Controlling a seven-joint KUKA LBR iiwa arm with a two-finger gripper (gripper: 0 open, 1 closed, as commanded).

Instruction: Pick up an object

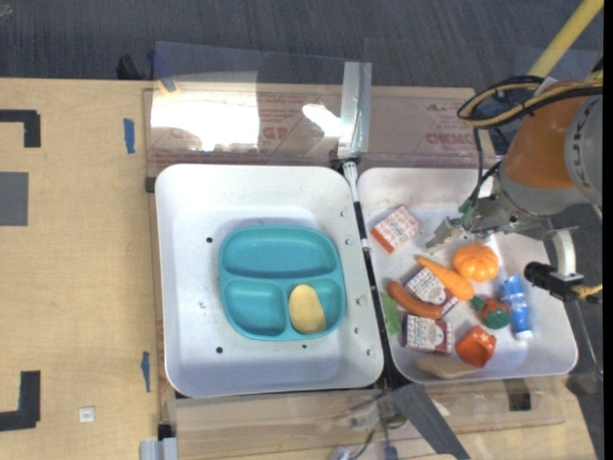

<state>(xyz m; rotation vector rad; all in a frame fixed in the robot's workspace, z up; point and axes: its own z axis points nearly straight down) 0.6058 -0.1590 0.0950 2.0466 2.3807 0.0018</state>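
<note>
The arm (551, 147) comes in from the right, cut off by the picture's edge, its orange band above the far right corner of the right bin (546, 353). Its hand (466, 220) hangs low over that bin's back half, just behind the small orange pumpkin (476, 262). The metal parts there are small and blurred, so I cannot tell how the hand is set, and nothing can be seen held in it.

The toys crowd the middle and front of the right bin: a red and white carton (396, 227) near the left wall, a carrot (445, 277) touching the pumpkin, a sausage (415, 299) beside a second carton (428, 284), a third carton (427, 333) in front, a red pepper (476, 345), a red and green piece (494, 311) too small to name, and a blue bottle (516, 305) toward the right wall. Bare floor shows along the back and the right front corner.

In the left bin (182, 257), a teal divided plate (278, 281) sits in the middle with a yellow potato (306, 309) in its front right section. White floor runs free all around the plate. The table (77, 257) lies bare to the left.
</note>
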